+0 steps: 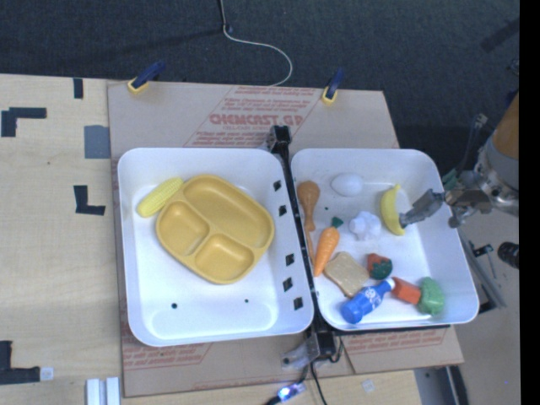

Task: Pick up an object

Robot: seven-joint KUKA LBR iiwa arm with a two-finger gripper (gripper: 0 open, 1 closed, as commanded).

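The arm comes in from the right, and its gripper (439,207) hangs over the right edge of the right bin (422,163), just beside a yellow banana (391,210); 1 dark finger points toward the fruit, but I cannot tell whether the claw is spread or clenched, and nothing shows between its tips. That bin also holds a white egg (347,183), a drumstick (308,197), a carrot (326,249), a slice of bread (346,272), a blue bottle (366,303), a crumpled white piece (365,224) and a green toy (432,296) near the front corner. In the left bin (202,327) a yellow 3-compartment tray (215,228) lies tilted, with a corn cob (159,197) touching its upper left edge.
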